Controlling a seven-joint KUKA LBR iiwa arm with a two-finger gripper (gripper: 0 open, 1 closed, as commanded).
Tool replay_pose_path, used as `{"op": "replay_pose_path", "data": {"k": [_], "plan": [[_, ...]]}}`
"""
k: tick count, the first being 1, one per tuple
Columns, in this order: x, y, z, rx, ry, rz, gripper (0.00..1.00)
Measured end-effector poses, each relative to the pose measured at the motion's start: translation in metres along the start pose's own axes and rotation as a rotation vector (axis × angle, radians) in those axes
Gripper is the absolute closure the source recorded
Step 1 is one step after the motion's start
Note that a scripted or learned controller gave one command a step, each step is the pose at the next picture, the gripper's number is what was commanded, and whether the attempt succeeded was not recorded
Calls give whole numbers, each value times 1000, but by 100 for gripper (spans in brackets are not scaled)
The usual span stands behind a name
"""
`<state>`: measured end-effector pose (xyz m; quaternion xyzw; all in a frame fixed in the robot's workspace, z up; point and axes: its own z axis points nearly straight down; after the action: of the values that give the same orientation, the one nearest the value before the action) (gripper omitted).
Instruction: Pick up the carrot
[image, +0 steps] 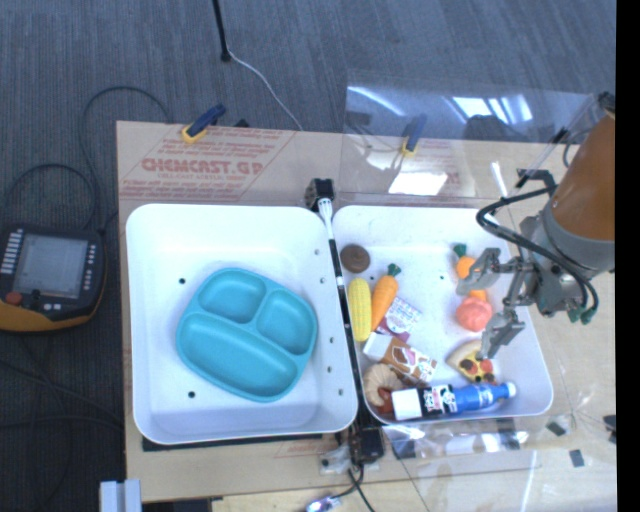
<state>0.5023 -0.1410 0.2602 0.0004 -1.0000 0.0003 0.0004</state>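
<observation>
While the carrot lies untouched beside the corn, the gripper hovers at its three o'clock with fingers released, grasping nothing.

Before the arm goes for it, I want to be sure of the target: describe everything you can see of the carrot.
The carrot is a small orange toy, plastic-looking, with a green leafy top. It lies flat in the right bin, near the bin's left wall, green end toward the far side and pointed end toward the near side. The corn lies right beside it on its left, seemingly touching. The gripper hangs well away, nearer the arm's side.
</observation>
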Motion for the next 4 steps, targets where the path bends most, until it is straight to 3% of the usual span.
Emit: {"op": "replay_pose_path", "data": {"k": [1, 2, 3, 4], "plan": [[-78, -53, 47, 1, -2, 275, 0], [-131, -72, 77, 1, -3, 441, 0], [-126, -79, 162, -1, -12, 596, 0], [-67, -61, 169, 1, -14, 651, 0]]}}
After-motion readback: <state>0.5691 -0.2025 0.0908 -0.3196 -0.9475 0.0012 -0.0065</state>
